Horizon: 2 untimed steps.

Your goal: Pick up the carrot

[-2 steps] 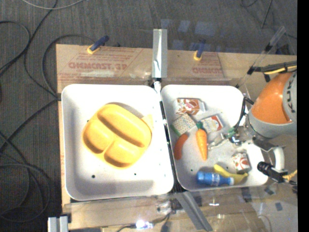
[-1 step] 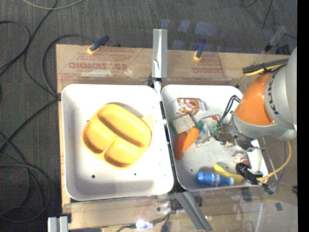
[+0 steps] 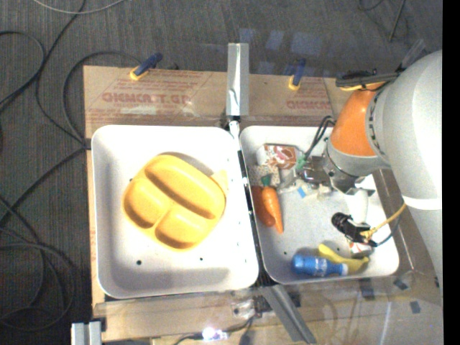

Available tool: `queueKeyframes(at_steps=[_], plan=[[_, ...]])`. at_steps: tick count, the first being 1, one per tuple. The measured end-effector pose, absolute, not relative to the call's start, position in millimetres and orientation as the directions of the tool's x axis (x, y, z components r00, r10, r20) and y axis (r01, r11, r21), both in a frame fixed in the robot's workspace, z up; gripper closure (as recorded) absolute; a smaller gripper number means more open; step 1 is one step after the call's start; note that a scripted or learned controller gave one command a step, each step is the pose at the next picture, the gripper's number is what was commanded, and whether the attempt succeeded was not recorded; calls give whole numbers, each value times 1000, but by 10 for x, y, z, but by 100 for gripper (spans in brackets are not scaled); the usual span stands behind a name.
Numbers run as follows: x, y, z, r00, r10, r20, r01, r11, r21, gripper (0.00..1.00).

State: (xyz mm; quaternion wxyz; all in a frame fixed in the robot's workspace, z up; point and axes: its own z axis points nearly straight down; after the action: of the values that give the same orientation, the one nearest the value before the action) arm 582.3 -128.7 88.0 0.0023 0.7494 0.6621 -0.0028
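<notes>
My gripper (image 3: pixel 307 172) hovers low in the right bin (image 3: pixel 384 264), near its back wall; I cannot tell how it is set. The carrot (image 3: pixel 270 206) lies just beside it, against the bin's left wall. A yellow divided plate (image 3: pixel 175 200) sits in the left bin (image 3: pixel 115 264).

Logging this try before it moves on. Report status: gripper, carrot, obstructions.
Gripper low in right bin, fingers hidden. Carrot lying by the bin's left wall, not gripped. Food packet close above carrot; blue bottle and banana well apart.
</notes>
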Motion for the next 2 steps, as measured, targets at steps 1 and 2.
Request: queueKeyframes(at_steps=[1, 2], plan=[[5455, -1114, 890, 184, 983, -4, 983, -184, 10, 0], [5390, -1015, 891, 354, 935, 0, 935, -354, 14, 0]])
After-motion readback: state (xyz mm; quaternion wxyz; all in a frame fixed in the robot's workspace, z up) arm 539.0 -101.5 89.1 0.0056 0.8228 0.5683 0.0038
